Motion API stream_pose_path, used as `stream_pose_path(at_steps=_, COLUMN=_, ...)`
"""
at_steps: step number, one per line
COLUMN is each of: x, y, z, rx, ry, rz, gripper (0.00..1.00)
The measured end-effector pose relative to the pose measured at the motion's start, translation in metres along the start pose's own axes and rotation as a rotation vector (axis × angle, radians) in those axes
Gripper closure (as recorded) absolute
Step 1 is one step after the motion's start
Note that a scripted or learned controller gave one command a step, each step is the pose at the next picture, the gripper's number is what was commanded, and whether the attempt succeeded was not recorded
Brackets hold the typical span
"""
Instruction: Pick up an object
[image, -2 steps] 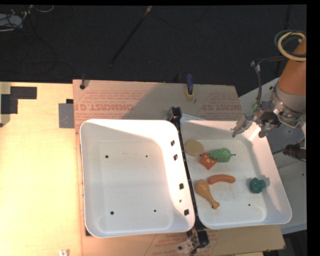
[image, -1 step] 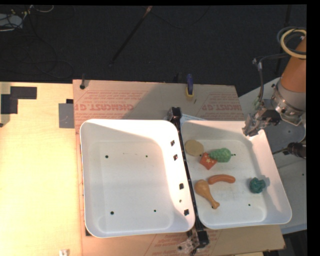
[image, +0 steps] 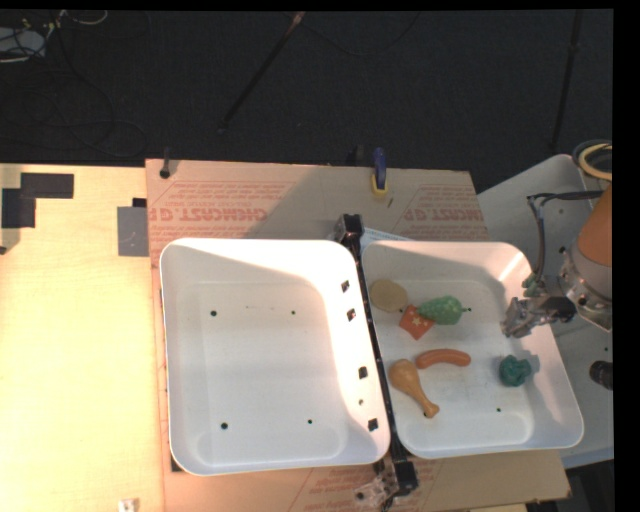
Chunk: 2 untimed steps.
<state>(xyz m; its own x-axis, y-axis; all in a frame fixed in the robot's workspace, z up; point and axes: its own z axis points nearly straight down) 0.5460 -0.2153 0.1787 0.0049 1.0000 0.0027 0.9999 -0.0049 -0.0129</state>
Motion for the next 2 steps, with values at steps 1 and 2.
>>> stream_pose_path(at_steps=1, x=-0.0010, y=0.0035, z=-0.0147, rx=-0.010, ry=-0.002, rz=0.001, gripper=1.00)
stream_pose_path(at_steps=2, x=-0.0028, y=0.0028, z=-0.0242, rx=-0.009, ry=-0.002, rz=0.005, gripper=1.00)
